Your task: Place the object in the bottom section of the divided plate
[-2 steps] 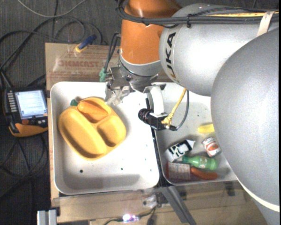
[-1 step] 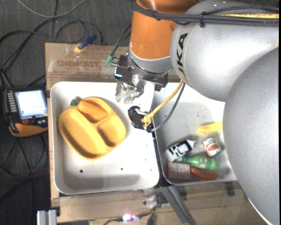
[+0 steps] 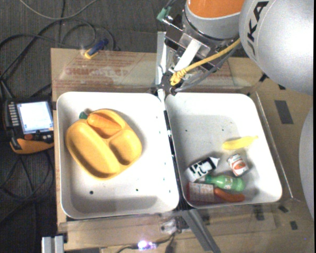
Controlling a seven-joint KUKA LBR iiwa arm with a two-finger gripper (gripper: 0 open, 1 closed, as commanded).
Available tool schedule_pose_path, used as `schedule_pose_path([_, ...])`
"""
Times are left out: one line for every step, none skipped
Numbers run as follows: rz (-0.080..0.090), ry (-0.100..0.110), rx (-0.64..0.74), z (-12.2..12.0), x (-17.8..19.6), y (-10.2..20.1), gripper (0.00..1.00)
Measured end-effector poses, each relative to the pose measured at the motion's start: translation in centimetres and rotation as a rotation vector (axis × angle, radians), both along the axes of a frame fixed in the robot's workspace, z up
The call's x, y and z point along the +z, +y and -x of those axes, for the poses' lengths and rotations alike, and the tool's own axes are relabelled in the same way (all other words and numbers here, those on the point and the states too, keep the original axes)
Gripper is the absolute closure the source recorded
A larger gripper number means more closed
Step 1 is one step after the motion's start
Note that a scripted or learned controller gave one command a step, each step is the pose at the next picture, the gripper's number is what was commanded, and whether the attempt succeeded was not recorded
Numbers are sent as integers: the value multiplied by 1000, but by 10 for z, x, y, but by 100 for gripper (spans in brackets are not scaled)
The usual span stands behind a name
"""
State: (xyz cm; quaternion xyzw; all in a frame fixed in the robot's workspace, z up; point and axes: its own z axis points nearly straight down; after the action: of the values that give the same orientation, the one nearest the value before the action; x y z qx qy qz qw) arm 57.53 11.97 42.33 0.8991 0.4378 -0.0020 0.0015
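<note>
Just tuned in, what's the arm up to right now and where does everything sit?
The gripper hangs over the seam between the two bins, at their far edge. In the left bin lies the yellow divided plate, with an orange piece in its top section. The right bin holds a yellow banana, a small can, a green bottle and a few other bits.

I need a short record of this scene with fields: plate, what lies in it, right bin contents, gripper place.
plate: yellow divided plate in left bin
in plate: orange object in its top section
right bin: banana, green bottle, small can, black-white carton
gripper: above the bins' dividing rim, far side
</note>
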Motion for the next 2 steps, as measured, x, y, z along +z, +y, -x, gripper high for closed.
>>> schedule_pose_path([-1, 1, 582, -22, 10, -12, 100])
schedule_pose_path([-1, 1, 1022, -54, 11, -43, 100])
